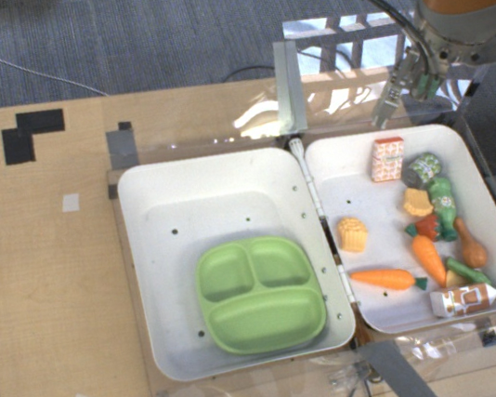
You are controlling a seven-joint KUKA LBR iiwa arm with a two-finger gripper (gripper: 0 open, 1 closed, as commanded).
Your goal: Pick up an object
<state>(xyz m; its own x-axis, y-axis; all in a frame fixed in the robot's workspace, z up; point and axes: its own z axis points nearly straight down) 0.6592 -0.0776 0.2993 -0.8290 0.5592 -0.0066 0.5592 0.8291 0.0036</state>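
From my remote station, the jaws (pixel 397 94) hang above the far rim of the right bin (pixel 381 317), raised clear of its contents; nothing sits between them, though I cannot tell from this slanted view whether they are parted or closed. The candidates for the pick all lie in that right bin: a pink-and-white box (pixel 387 159) nearest the arm, a corn piece (pixel 353 234) alone toward the divider, a carrot (pixel 386 280) lying crosswise near the front, a small bottle (pixel 464 299) on its side at the front wall, and a tight cluster along the right wall of a dark leafy piece (pixel 424 168), a yellow chunk (pixel 416 202), a second carrot (pixel 429 259) and a brown drumstick-shaped piece (pixel 470 246). The left bin (pixel 146 210) holds a green divided plate (pixel 260 293). As I judge it, the chief risk is a descent into that cluster, where touching neighbours could be shoved aside or two pieces caught at once, leaving a weak hold that slips on the lift. The rounded carrot and corn could roll out from a closing grip if approached off-centre. The box lies close to the back wall, so a drop there might catch the rim. The bottle, pressed against the front wall, leaves little room for one side of the grip. An isolated piece looks to me the safer target.
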